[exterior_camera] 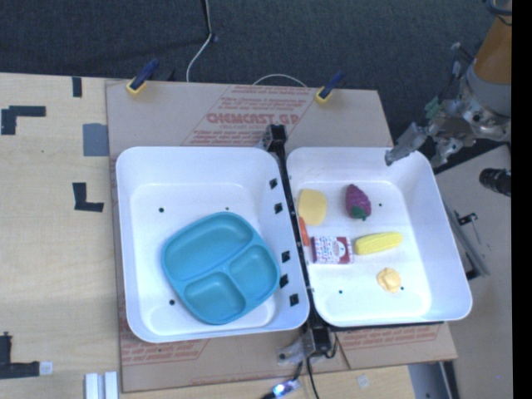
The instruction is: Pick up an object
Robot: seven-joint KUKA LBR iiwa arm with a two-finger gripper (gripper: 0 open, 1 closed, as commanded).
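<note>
**Toys wait in the right bin, arm at its far corner**

While nothing has been lifted yet, the near end of the right bin [445, 293] holds a small yellow toy [388, 279]. Just beyond lie a toy corn cob [377, 243] and a red-and-white packet [330, 249], then a yellow pear-like piece [312, 207] and a purple fruit [358, 201]. The corn looks light, rigid and smooth, so pinching across its narrow middle seems safest. A blue divided plate [219, 266] fills the left bin [137, 223]. Farthest back, the gripper [401, 152] hangs over the right bin's far corner, grasping nothing; its spread I cannot tell.
</note>
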